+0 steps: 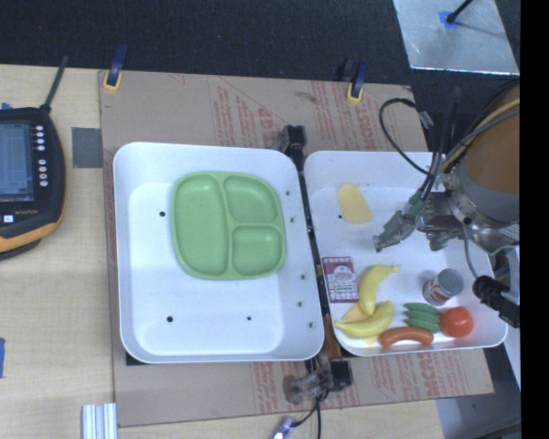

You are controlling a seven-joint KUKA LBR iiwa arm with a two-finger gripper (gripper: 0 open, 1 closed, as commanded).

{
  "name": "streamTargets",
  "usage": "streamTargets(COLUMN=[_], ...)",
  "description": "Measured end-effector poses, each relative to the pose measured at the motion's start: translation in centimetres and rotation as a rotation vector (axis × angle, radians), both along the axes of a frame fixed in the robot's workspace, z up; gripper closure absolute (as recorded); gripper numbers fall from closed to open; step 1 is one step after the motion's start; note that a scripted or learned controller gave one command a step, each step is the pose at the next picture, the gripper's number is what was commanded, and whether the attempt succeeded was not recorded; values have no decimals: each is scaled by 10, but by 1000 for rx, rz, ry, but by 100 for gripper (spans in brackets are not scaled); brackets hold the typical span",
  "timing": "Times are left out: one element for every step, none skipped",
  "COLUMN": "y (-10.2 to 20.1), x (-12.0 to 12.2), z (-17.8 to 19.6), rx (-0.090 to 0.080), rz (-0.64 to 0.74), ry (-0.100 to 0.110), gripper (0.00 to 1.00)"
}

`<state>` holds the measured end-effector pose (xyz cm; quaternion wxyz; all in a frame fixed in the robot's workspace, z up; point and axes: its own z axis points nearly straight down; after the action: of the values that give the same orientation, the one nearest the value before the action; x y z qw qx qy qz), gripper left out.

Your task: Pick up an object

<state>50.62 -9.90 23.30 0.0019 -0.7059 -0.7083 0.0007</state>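
Note:
The right white bin (366, 160) holds several small items. A pale yellow oval piece (353, 203) lies near its back left. A small red box (339, 279) sits by the left wall, with two yellow bananas (375, 291) beside it. Along the front lie a red sausage (405, 337), a green pepper (422, 315) and a red tomato (456, 322). A small can (442, 286) stands behind the tomato. My gripper (393, 232) hangs over the middle of this bin, right of the yellow oval and above the bananas, with nothing visibly held.
The left white bin (210, 341) bears a green divided plate (229, 224). A teach pendant (14, 181) rests on the bench at the far left. Clamps (351, 79) sit on the cardboard's back edge. Cables loop behind the arm (494, 167) at the right.

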Motion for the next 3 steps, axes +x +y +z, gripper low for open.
streamTargets(y=[0, 6, -42], x=[11, -13, 74], z=[-83, -138, -131], rx=[-2, -2, -3], rz=[2, 3, 0], ry=[2, -8, -3], gripper=[0, 0, 0])
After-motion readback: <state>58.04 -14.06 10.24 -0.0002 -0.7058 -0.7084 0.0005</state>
